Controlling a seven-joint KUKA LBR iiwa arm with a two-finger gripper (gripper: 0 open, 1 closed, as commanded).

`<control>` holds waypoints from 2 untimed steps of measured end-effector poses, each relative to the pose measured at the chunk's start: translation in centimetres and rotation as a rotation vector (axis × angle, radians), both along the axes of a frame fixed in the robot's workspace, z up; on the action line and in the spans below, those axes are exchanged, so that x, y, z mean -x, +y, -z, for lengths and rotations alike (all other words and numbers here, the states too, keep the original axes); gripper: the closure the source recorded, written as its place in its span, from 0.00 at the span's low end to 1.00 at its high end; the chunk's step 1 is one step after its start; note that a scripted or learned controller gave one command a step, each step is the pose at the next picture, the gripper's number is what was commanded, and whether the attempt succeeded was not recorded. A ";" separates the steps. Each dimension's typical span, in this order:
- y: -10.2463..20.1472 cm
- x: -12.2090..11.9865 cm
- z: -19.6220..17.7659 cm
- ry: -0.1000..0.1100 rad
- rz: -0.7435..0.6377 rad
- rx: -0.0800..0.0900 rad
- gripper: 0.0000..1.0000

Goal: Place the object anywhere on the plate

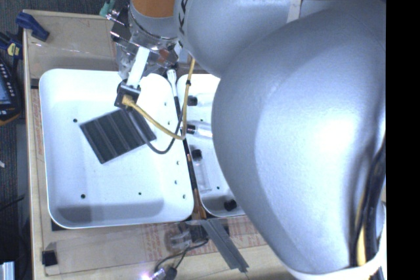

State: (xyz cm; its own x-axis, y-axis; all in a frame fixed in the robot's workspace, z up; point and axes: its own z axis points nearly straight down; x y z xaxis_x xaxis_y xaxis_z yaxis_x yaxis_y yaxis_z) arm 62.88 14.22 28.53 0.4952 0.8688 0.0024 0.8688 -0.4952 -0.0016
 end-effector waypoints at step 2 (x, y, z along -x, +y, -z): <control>3.2 7.2 -15.7 -0.001 0.199 0.000 1.00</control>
